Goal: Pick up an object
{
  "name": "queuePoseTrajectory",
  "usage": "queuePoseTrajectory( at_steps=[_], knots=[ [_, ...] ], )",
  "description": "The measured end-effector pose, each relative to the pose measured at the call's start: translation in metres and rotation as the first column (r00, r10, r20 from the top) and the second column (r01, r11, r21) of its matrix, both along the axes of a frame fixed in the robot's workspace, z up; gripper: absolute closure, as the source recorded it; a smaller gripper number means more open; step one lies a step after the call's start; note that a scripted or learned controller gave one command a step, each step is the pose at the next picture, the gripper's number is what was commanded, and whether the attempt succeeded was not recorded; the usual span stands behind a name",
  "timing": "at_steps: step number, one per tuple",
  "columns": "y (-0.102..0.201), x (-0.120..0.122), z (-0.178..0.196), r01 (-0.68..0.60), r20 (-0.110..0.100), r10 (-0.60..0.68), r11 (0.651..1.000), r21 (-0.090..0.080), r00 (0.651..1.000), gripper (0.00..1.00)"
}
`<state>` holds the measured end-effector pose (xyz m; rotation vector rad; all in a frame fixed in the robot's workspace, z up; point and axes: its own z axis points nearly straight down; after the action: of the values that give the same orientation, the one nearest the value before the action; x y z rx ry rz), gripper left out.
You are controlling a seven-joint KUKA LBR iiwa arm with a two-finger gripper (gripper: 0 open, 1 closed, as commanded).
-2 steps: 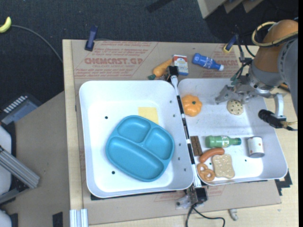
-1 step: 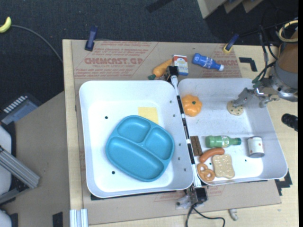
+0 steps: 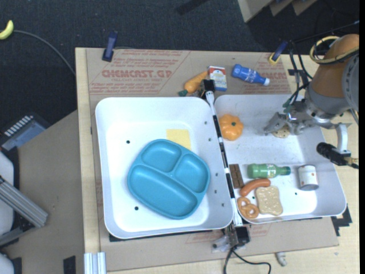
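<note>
The gripper hangs low over the back of the right bin, reaching in from the right. A small tan object, perhaps a cookie, lies right under it, partly hidden. An orange pumpkin sits at the bin's left wall. Along the front lie a green bottle, a silver can, a red sausage, a slice of toast and a pretzel.
The left bin holds a blue divided plate and a yellow cheese slice. Behind the bins, on the board, lie a blue bottle, a small carton and an orange item.
</note>
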<state>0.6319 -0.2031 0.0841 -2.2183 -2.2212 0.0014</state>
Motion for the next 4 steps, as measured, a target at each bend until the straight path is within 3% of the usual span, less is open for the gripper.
queuePoseTrajectory(
  at_steps=[1, 2, 3, 4],
  knots=[
    [-0.015, 0.013, 0.000, -0.003, 0.000, 0.003, 1.000, 0.009, 1.000, 0.00],
    [-0.019, 0.015, 0.015, -0.002, 0.010, 0.002, 1.000, -0.001, 1.000, 1.00],
    [0.008, 0.013, 0.080, 0.000, 0.006, 0.000, 1.000, -0.003, 1.000, 1.00],
    [0.008, 0.012, 0.079, 0.000, 0.004, 0.000, 1.000, -0.002, 1.000, 0.00]
  ],
)
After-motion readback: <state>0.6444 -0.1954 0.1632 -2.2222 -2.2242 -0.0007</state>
